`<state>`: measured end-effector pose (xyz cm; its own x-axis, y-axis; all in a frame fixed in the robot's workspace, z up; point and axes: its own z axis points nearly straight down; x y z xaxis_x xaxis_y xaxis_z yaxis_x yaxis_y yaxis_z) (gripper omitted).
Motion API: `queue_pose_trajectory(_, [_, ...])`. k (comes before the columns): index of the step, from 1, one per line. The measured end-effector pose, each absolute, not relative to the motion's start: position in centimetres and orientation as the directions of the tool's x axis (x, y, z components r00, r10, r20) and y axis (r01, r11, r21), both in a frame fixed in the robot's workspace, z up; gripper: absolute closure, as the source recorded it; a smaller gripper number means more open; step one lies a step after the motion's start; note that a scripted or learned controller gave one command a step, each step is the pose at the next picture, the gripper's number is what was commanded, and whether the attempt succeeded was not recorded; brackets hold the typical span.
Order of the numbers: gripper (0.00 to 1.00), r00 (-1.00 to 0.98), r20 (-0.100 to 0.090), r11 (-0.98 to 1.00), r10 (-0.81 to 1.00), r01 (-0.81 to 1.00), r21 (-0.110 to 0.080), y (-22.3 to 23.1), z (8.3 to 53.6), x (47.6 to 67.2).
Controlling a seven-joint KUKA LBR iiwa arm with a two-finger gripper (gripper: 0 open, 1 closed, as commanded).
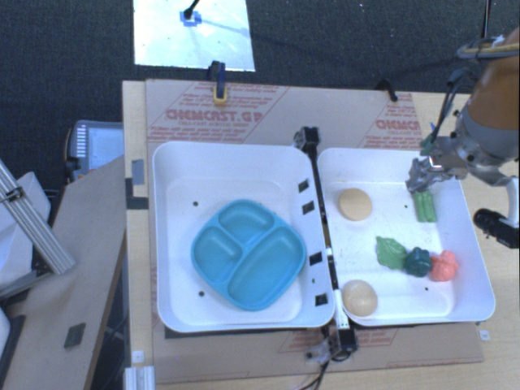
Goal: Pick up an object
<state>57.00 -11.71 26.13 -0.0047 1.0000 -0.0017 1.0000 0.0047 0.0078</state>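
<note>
Left bin (175,169): blue divided plate (248,254), smooth rigid plastic, flat. Right bin (471,299): two tan rounded pieces (355,204), green leafy toy (391,253), orange lump (444,267). Green stick (426,206) near far-right wall, directly under gripper (424,177); probably light, stiff, slick; best pinched across narrow middle. Gripper opening impossible to judge.

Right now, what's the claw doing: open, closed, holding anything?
Claw: over the right bin, just above the green stick-shaped piece; open or closed cannot be told.
</note>
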Motion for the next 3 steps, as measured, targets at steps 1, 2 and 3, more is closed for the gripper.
queue_pose_trajectory(1, [1.00,-0.010,0.001,0.010,1.000,1.000,0.003,-6.1,26.5,57.8])
queue_pose_trajectory(2, [1.00,-0.009,0.001,0.009,1.000,1.000,0.004,-1.2,26.4,59.4])
queue_pose_trajectory(3, [1.00,-0.009,0.001,0.009,1.000,1.000,0.000,4.6,24.6,59.7])
